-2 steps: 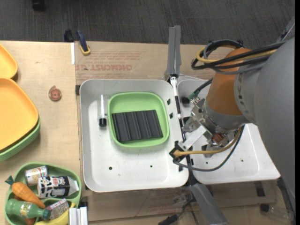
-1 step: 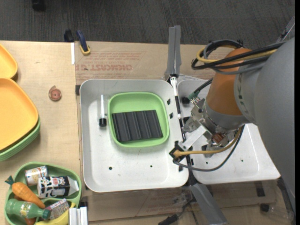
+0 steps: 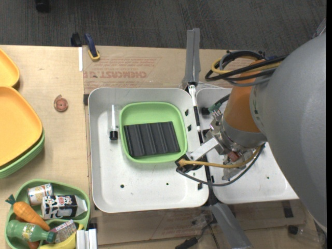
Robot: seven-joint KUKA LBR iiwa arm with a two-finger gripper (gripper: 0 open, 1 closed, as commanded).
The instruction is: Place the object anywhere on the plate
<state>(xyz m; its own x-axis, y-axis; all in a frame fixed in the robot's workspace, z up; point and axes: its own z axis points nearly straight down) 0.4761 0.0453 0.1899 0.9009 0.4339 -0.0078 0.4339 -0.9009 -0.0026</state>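
Observation:
A green square plate (image 3: 179, 119) sits in the left bin (image 3: 101, 160), toward its back. On the plate lies a dark grey ribbed slab (image 3: 150, 139), flat and covering most of its floor. Left of the plate, a white marker with a black cap (image 3: 112, 121) lies on the bin floor. My gripper (image 3: 230, 150) hangs over the left part of the right bin (image 3: 270, 183), beneath the orange band and grey wrist, which hide most of it. It is well to the right of the plate, past the wall between the bins.
Yellow and black cables (image 3: 207, 164) loop from the wrist across the divider between the bins. Yellow plates (image 3: 15, 123) are stacked at the bench's left edge. A green bowl of toy food (image 3: 44, 211) stands at the front left. A small red disc (image 3: 61, 104) lies on the bench.

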